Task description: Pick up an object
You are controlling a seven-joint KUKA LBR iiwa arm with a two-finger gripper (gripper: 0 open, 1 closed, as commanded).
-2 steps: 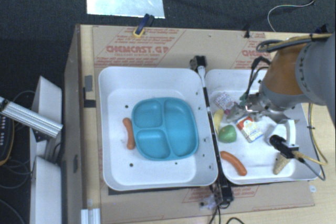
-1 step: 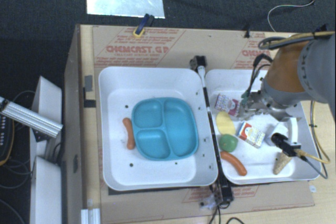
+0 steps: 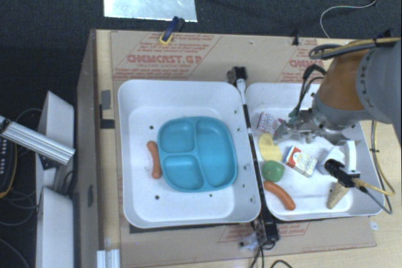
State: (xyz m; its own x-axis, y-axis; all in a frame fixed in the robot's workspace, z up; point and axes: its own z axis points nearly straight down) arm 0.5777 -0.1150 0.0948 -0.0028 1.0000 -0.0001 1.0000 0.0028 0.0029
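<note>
The right bin (image 3: 361, 207) holds several small objects. A yellow piece (image 3: 269, 147) lies near its left wall, with a green ball-like piece (image 3: 273, 170) just below it. An orange sausage (image 3: 280, 195) lies toward the front. A red and white box (image 3: 301, 160) sits mid-bin and a printed packet (image 3: 266, 120) lies further back. A tan cone (image 3: 337, 196) rests at the front right. My gripper (image 3: 287, 129) hangs low over the bin's left half, between the packet and the box, close above the yellow piece. Nothing visibly sits in it.
The left bin (image 3: 135, 103) bears a blue divided plate (image 3: 196, 152), with another orange sausage (image 3: 154, 159) beside the plate's left edge. A ridge (image 3: 247, 128) divides the two bins. The arm's grey body (image 3: 355, 88) covers the right bin's back right. Cables (image 3: 370, 185) trail over its right rim.
</note>
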